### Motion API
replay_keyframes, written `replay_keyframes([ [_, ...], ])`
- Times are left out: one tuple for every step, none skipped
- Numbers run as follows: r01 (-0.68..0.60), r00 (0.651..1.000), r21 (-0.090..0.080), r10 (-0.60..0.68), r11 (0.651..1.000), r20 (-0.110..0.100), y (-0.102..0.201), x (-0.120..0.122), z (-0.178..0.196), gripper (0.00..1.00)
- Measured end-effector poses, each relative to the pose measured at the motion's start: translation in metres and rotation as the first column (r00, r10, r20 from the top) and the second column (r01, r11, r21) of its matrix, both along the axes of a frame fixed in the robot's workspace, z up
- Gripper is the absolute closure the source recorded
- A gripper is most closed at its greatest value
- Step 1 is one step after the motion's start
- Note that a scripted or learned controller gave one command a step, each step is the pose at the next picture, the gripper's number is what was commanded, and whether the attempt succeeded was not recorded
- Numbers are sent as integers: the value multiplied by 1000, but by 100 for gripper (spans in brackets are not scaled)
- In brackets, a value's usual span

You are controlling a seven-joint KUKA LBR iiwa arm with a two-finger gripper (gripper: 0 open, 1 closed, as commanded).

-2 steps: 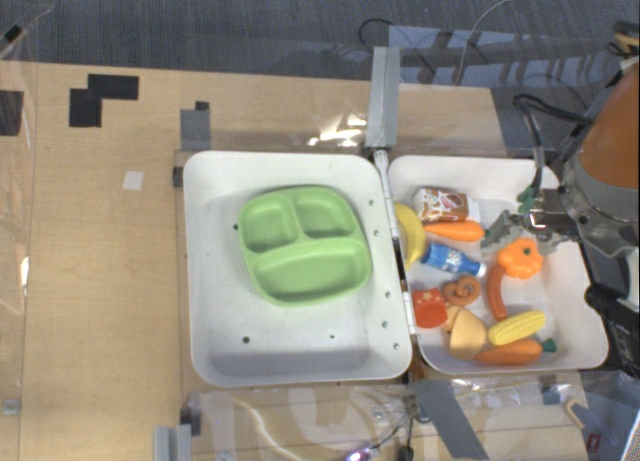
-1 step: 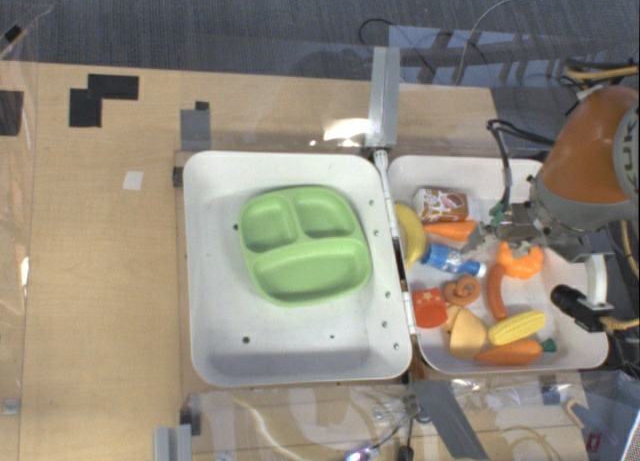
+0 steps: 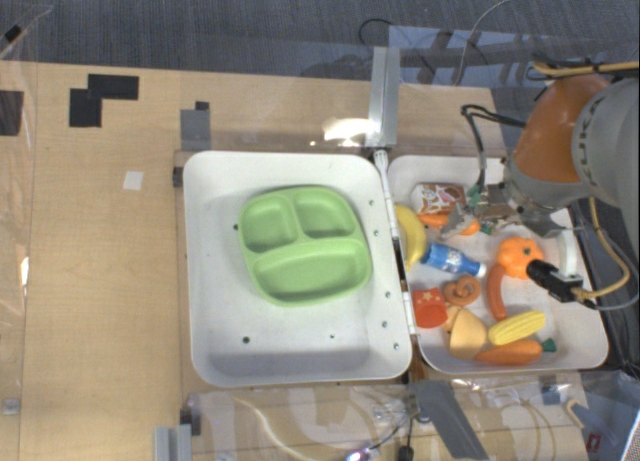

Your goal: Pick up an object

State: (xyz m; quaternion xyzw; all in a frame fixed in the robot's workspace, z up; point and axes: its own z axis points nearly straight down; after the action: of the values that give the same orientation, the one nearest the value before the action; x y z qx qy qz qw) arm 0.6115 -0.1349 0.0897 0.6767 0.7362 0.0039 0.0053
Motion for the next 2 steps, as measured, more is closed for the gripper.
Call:
replay_keyframes([
  [-1,1000,2,1,1000,-3,0,0,11,100],
  [331,944,1,-331,944,-6,11,20,-1,100],
])
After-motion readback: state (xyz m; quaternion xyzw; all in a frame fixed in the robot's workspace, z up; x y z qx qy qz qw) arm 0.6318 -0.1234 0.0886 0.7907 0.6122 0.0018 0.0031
